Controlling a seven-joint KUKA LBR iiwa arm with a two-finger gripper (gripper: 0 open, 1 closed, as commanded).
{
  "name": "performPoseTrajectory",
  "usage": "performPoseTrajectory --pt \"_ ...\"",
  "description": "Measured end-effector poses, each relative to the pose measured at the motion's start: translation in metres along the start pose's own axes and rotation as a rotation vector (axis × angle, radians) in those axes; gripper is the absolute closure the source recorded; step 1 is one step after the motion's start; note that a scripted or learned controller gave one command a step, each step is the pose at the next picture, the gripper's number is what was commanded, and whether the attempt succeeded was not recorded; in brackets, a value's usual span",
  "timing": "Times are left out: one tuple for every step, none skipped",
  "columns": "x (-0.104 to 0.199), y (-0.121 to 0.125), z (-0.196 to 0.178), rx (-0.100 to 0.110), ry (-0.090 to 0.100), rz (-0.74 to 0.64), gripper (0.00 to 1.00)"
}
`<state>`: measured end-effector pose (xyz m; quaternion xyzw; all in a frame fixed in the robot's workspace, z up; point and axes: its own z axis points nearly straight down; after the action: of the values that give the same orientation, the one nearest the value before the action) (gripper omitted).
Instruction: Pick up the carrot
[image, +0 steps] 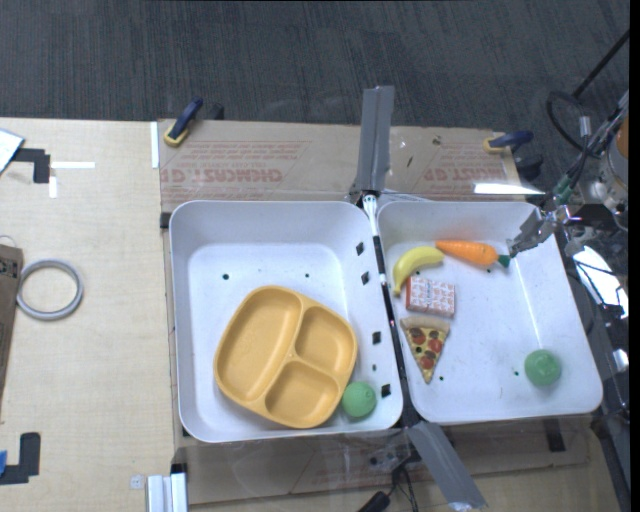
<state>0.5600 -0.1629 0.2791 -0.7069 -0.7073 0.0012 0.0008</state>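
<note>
The carrot (468, 252) is orange with a green tip and lies flat near the back of the right bin (490, 400), pointing left to right. My gripper (530, 236) hangs at the bin's back right corner, just right of the carrot's green end and slightly above it. Nothing is seen held in it.
A banana (417, 264) lies just left of the carrot, with a small red-and-white box (430, 296) and a pizza slice (426, 345) in front. A green ball (543, 368) sits at the front right. The left bin holds a yellow divided plate (287, 355) and another green ball (359, 400).
</note>
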Motion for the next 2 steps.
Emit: performPoseTrajectory --pt "-0.034 0.049 0.077 -0.001 0.0 -0.089 0.0" --pt "-0.049 0.081 0.186 -0.005 -0.001 -0.265 0.0"
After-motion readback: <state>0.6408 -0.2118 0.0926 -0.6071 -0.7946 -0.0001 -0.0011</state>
